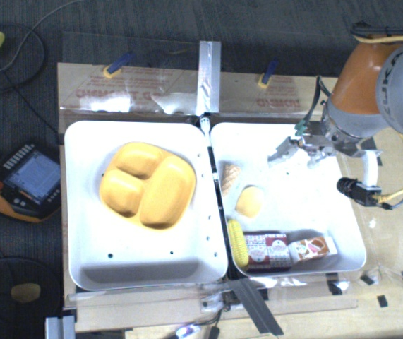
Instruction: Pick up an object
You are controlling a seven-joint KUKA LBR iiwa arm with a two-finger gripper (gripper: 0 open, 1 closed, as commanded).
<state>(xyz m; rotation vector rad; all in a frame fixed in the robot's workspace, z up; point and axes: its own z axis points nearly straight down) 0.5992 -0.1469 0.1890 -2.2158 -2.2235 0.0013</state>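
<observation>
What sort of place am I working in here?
Most likely a robotics lab test bench: two white bins on a taped board, a teach pendant on the carpet, and toy food such as the yellow bread.

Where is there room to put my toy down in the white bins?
Left bin: bare strip along the near edge, below the yellow bread. Right bin: bare middle, between the gripper and the box. Crowded by the divider: corn and lemon.
</observation>
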